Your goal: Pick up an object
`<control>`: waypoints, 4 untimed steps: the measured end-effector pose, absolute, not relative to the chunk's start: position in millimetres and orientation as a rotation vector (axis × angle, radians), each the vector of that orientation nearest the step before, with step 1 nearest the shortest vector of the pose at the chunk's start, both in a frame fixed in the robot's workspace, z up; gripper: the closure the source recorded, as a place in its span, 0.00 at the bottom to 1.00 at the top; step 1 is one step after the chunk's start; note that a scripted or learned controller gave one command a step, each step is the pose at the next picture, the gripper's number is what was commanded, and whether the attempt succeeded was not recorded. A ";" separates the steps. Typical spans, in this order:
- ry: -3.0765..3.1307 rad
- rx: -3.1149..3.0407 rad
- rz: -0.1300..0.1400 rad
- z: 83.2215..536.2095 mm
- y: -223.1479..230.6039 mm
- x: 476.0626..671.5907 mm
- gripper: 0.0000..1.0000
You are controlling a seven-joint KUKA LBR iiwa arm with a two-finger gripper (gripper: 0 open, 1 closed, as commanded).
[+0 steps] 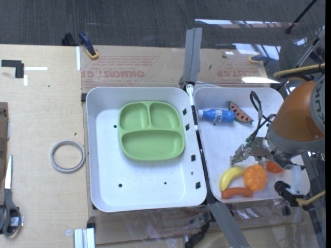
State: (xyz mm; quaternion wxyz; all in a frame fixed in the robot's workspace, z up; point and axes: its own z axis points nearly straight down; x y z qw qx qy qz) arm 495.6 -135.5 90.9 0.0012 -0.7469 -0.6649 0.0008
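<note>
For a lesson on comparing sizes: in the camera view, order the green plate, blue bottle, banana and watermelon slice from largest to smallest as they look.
1. green plate
2. blue bottle
3. banana and watermelon slice: these look alike, so unranked.

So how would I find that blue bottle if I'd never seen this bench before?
Look to the right bin of the two white ones, the one the grey and orange arm leans over. Along its far side lies the blue bottle on its side, next to a watermelon slice. It is the only blue thing there; the other pieces are red, yellow or orange.
</note>
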 end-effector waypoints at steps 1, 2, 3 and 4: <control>-2.126 -2.309 -0.003 91.6 -208.9 542.9 0.00; -1.846 -2.541 0.002 91.1 -164.7 572.3 0.00; -2.117 -2.324 0.002 92.0 -164.1 617.0 0.00; -1.707 -2.605 0.028 88.1 -203.4 649.6 0.00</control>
